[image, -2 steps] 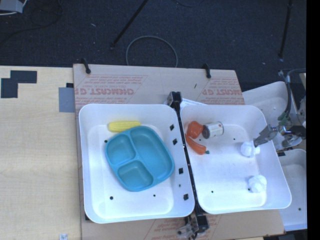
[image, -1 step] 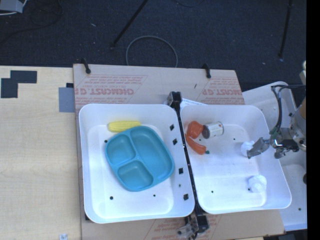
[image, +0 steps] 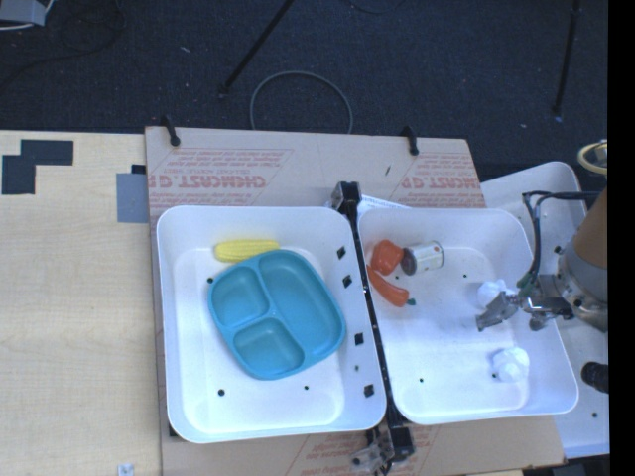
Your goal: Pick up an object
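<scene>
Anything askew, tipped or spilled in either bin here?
Nothing spilled. The small jar lies on its side in the right bin against an orange piece. The blue divided plate sits skewed in the left bin.

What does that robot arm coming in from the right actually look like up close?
At the view's right edge, a rounded grey arm body with an orange-brown patch above it. From it juts a small gripper of dull grey metal, thin and angular, over the right bin. Dark thin cables loop above it.

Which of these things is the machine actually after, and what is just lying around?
Job: tool; pickable items in right bin: orange pieces, small jar, white lumps.
Lying about: blue divided plate, yellow corn, cardboard.
</scene>
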